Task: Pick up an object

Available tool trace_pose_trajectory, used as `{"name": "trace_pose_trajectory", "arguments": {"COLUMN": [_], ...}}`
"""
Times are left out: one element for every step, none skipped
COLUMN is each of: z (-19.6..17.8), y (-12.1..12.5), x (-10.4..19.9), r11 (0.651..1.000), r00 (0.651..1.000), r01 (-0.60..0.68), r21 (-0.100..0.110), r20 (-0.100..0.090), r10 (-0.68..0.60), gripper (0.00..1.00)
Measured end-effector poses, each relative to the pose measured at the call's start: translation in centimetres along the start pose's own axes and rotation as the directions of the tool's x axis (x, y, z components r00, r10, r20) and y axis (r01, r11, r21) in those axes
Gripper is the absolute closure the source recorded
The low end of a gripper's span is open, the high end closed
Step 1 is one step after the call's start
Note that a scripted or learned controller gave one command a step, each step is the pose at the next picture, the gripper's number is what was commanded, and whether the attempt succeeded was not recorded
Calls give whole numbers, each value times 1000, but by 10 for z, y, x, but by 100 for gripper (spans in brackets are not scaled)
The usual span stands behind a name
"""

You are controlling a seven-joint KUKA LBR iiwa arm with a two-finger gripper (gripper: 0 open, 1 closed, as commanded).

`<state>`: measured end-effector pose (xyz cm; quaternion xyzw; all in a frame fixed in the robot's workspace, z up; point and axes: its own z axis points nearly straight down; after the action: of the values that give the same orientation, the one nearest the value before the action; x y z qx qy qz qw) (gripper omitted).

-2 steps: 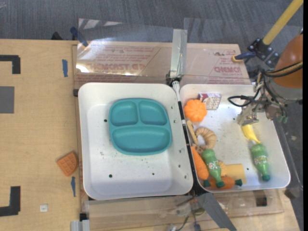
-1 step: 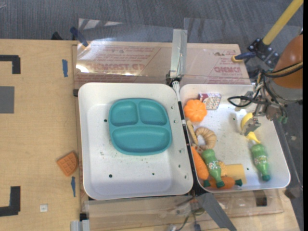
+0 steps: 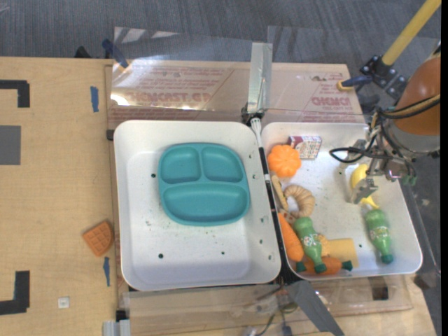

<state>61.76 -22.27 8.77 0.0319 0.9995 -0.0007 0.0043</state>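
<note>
The right bin [image 3: 327, 180] holds an orange toy pumpkin [image 3: 283, 159], a small printed box [image 3: 306, 146], a tan pretzel ring [image 3: 299, 199], a carrot [image 3: 291, 238], a green bottle [image 3: 309, 238], a yellow block [image 3: 341, 248] and a second green bottle [image 3: 379, 231]. My gripper [image 3: 365, 184] hangs low over the bin's right side, amid dark cables. A yellow piece [image 3: 358, 177] sits right at the gripper, partly hidden by it, and a yellow tip [image 3: 369, 203] pokes out just below. Whether the yellow piece is held cannot be made out.
The left bin [image 3: 133, 187] carries a teal divided plate [image 3: 203, 183]. An orange waffle toy [image 3: 98, 238] lies on the wooden bench to the left of the bins. A clear plastic wall [image 3: 259, 75] rises behind the bins.
</note>
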Motion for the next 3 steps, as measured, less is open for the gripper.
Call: {"name": "trace_pose_trajectory", "arguments": {"z": [-15,-14,0], "y": [0,1,0], "x": [-4,-4,-2], "r11": [1000,1000,1000], "r00": [1000,1000,1000], "r01": [0,0,12], "r21": [3,2,1], "r20": [15,13,1], "r10": [0,0,-12], "gripper": [100,0,0]}}
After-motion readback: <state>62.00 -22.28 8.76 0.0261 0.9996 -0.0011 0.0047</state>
